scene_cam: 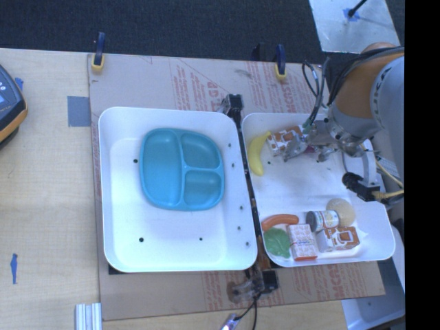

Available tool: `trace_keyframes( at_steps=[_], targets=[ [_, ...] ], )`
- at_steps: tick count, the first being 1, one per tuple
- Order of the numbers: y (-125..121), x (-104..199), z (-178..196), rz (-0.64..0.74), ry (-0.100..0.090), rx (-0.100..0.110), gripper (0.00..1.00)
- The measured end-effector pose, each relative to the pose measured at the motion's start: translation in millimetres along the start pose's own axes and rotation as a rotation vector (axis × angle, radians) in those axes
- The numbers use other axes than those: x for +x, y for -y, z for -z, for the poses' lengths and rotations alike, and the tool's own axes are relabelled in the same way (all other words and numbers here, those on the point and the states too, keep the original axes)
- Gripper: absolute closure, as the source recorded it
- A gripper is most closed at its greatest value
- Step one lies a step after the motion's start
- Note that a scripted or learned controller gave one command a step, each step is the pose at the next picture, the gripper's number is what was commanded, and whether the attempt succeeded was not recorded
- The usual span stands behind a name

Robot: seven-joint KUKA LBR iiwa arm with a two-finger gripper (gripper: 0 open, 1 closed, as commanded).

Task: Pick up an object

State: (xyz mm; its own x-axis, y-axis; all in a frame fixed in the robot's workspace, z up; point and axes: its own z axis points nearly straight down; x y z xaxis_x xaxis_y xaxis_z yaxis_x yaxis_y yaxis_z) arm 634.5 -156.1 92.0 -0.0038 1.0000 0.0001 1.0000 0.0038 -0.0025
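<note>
My gripper (297,147) hangs low over the far part of the right bin (309,184), reaching in from the right under the orange-banded wrist (357,88). A small brown-and-white carton (280,141) lies right at its left tip, touching or nearly touching it. Just left of the carton, a yellow banana (256,155) lies against the bin's left wall. Along the near wall sit a red sausage (280,221), a green leafy piece (277,241), two small cartons (302,242) (342,238), a little can (322,220) and a beige round piece (342,210).
The left bin (124,246) holds a blue divided plate (182,169). A black clip (234,104) stands at the far junction of the two bins. Cables and a black fitting (357,184) hang from the arm at the right bin's right side.
</note>
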Motion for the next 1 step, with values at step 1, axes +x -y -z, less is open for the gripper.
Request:
trace_keyframes(
  at_steps=[1],
  targets=[
    [-17.5, -28.6, -2.9, -0.001, -0.002, 0.017, 0.0]
  ],
)
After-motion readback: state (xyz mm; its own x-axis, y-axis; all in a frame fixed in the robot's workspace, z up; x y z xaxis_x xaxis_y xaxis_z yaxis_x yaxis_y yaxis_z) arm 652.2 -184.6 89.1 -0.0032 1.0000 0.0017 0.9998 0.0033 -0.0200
